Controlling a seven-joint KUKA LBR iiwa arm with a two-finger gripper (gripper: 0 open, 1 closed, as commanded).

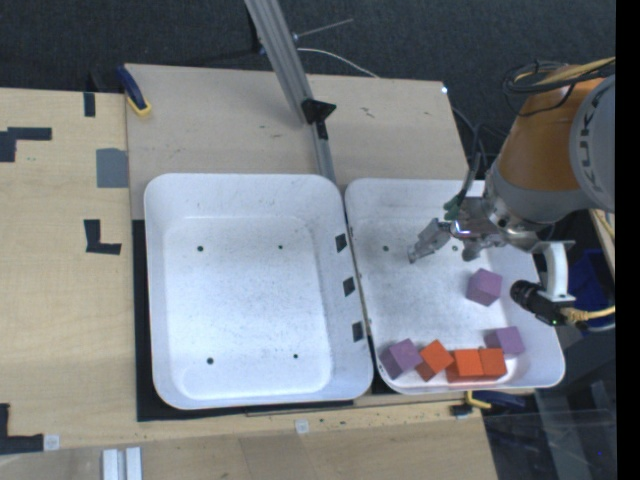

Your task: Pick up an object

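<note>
While the arm [555, 158] reaches in from the right of the camera view, its gripper [432, 243] hangs over the bare floor of the right bin [385, 208], toward that bin's upper middle. Whether the fingers are open or closed cannot be told from this view; nothing is seen between them.

Objects noted, all in the right bin:
- One purple cube [484, 287] lies near the gripper, below it and to its right, apart from the fingers.
- A second purple cube [507, 340] lies further down on the same side, close to the bin's lower right corner.
- An orange block [475, 365], long in form, rests along the lower wall, well below the gripper.
- A small orange cube [434, 358] sits just left of that block, touching or nearly touching it.
- A third purple cube [402, 356] sits just beside the small orange cube, almost directly below the gripper and well apart from it.

The left bin [160, 203] stands to the gripper's left, rim to rim with the right bin.
</note>
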